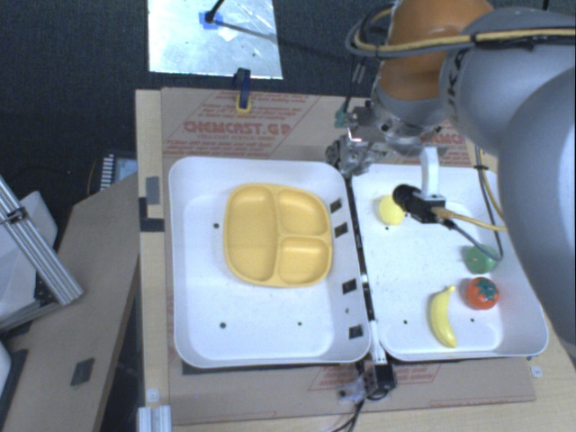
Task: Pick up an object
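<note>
Banana beside tomato; tool at bin rim, state unclear.

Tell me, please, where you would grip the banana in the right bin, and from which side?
Probably across the middle of the banana, coming straight down from above. It lies flat and nearly lengthwise toward the bin's front, so closing across its narrow width suits it. The tomato sits close on its right, so keep clear of that.
</note>
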